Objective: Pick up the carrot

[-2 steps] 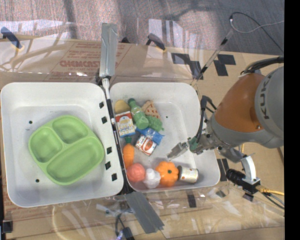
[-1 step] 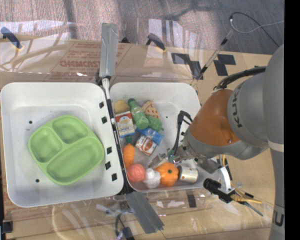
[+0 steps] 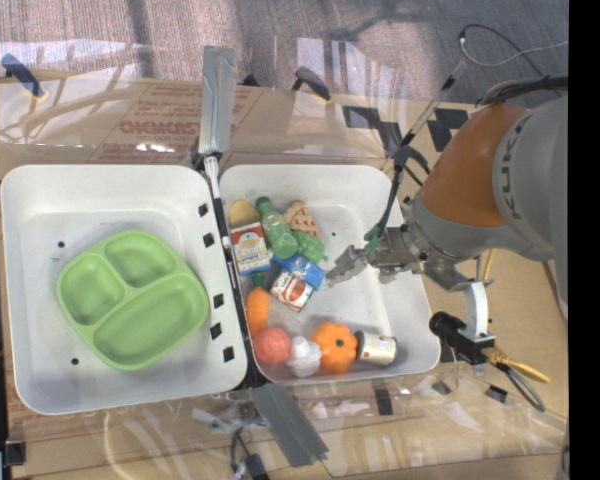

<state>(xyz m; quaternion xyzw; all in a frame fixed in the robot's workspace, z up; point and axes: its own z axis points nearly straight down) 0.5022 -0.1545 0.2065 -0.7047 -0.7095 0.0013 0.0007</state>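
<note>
Currently the end effector (image 3: 352,261) hangs over the right bin (image 3: 405,193), fingers pointing toward the view's left; whether they are parted or closed cannot be told, and nothing shows between them. Carrot (image 3: 258,310) lies lower left of the end effector, against the bin's left wall, well apart from it. Just beside the end effector on its left: blue packet (image 3: 307,268), red-and-white can (image 3: 291,290), green bottle (image 3: 277,230). Below it: small pumpkin (image 3: 336,346), a tin (image 3: 377,349), pink ball (image 3: 273,346) just under the carrot. Far left, in the other bin (image 3: 30,198), a green divided plate (image 3: 133,298).
</note>
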